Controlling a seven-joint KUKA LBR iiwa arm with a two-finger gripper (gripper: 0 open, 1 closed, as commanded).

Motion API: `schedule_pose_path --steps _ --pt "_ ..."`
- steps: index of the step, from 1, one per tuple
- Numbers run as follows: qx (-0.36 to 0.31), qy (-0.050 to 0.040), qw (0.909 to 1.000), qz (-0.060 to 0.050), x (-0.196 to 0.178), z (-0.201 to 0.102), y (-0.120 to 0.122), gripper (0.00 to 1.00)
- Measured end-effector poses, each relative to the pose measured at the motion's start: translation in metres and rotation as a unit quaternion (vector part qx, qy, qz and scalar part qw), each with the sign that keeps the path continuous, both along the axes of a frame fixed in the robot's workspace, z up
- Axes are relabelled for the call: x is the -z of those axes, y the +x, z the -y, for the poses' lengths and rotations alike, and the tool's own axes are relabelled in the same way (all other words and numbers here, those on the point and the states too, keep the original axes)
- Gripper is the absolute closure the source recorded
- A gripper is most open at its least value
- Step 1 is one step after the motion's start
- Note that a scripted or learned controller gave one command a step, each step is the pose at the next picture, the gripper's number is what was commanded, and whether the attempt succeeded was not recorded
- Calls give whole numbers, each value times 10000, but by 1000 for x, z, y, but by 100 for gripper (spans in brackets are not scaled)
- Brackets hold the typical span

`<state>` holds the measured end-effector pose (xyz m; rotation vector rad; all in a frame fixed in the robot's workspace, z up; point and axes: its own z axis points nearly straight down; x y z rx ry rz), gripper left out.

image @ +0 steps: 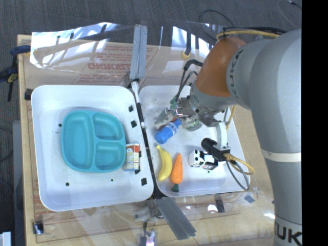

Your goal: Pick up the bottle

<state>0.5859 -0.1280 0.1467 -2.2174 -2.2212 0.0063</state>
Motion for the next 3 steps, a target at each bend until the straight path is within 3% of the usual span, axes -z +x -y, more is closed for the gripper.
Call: schedule_pose_path --steps 1,2,3 --pt "-787 -1 9969 16 57 -1 4 0" --pt "-804 -4 9968 15 49 -1 4 100" --pt "-750 2 9972 20 -70 -47 28 100"
